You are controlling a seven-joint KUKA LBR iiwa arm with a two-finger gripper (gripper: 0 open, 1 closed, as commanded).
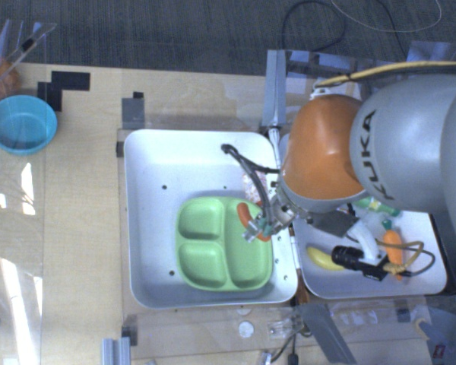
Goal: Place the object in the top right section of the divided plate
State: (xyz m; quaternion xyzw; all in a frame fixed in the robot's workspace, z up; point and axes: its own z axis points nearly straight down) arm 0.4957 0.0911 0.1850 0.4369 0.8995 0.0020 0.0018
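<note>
I see gripper (260, 226) low over green divided plate (224, 242), orange-red object (245, 214) beside fingers; grip state, I cannot tell. I'd lower gently, release inside top right section.

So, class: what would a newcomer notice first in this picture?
The big grey arm with its orange band takes up the right side, reaching over the left bin. Its gripper hangs above the right edge of a bright green divided plate. A blue bowl sits far left on the bench.
</note>
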